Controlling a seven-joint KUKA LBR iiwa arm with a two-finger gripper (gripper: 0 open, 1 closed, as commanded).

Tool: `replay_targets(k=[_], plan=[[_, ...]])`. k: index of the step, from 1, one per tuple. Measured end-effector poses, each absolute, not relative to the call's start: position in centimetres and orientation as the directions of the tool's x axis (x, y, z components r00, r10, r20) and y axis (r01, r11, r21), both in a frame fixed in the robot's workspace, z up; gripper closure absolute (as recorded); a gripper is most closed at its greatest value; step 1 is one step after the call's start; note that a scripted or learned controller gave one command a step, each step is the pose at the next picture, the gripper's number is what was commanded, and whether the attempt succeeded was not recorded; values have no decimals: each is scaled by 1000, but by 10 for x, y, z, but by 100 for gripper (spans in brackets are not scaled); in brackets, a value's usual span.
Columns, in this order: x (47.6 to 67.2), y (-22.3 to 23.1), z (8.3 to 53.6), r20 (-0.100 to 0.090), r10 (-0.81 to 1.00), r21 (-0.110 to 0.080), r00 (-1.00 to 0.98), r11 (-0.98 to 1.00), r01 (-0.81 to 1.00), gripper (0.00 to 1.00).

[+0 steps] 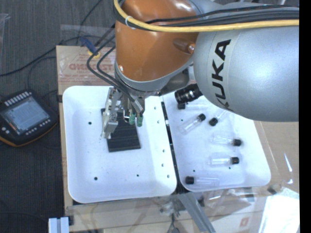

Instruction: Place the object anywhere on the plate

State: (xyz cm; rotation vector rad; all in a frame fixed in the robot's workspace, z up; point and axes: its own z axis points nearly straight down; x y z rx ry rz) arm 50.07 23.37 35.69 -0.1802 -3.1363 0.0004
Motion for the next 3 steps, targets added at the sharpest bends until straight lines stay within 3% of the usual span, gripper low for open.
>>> replay_targets(k=[1,2,3], plan=[[485,233,345,0,-161,0,-987,987,-161,100],[572,233,298,-1,-344,1,-939,939,-344,100],[529,235,306,0,-296,3,-955,955,-296,100]])
